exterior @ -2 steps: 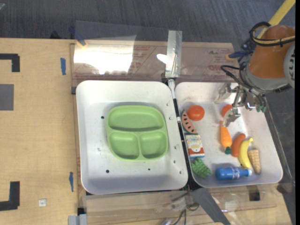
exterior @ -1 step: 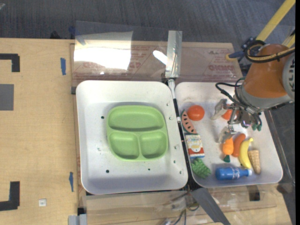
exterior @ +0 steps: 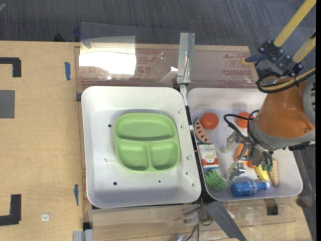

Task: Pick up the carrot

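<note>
The arm comes in from the right and hangs low over the right bin (exterior: 293, 185), its orange band sitting right above the clutter, wrist pointing down and a little toward the bin's middle. The gripper (exterior: 244, 160) is down among the toys, and here's the carrot (exterior: 240, 151): a thin orange stick lying slanted just at the fingers, right under the wrist, so much of it is hidden. Are the fingers open or closed on it? Cannot tell; the metal blurs into the clutter, and nothing shows clearly between them. My read: this is the grasp itself, or the last moment before it. To do it well, the fingers should straddle the carrot across its narrow width, not along its length, and settle near its middle so it doesn't swing on the lift. It's a crowded spot! A yellow piece (exterior: 261, 173) and a corn cob (exterior: 274, 171) lie just beside on the right, a blue bottle (exterior: 249, 187) sits just below, a milk carton (exterior: 207, 154) stands to the left, with a tomato (exterior: 209, 120) further up. So a straight, slow vertical lift looks best, to avoid dragging neighbours along. The green tray (exterior: 146, 140) in the left bin (exterior: 95, 134) is well apart and out of play.
</note>
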Robot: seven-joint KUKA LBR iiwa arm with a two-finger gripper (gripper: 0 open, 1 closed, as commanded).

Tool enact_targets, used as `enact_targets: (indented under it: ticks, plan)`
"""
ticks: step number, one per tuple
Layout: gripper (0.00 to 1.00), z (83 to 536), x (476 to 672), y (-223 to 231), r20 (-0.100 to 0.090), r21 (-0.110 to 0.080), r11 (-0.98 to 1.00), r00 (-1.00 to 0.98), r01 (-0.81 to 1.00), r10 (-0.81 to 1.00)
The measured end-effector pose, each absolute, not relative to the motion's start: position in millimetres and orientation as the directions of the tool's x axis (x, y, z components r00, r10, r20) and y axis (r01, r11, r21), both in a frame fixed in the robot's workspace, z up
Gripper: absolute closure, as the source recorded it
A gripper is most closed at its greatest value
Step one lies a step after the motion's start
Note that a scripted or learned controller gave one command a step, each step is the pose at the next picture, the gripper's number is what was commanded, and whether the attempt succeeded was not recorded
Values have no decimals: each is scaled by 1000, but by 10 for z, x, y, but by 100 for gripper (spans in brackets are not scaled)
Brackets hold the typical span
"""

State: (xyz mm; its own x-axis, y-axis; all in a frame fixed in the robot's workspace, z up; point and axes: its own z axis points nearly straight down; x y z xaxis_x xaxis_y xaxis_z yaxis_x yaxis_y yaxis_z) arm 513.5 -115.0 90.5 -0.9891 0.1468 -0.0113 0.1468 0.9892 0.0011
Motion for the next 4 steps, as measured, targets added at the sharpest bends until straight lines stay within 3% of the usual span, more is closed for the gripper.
enact_targets:
  ticks: [1, 2, 3, 4]
  plan:
    - [100, 1033, 5183, -1150, -27, 0, 989, -989, 146, 146]
    - [100, 2222, 5099, -988, -17, 0, 992, -992, 128, 128]
    - [100, 990, 4923, -1387, -8, -2, 983, -983, -185, -185]
    - [100, 2000, 5034, -534, -15, 0, 988, -988, -153, -153]
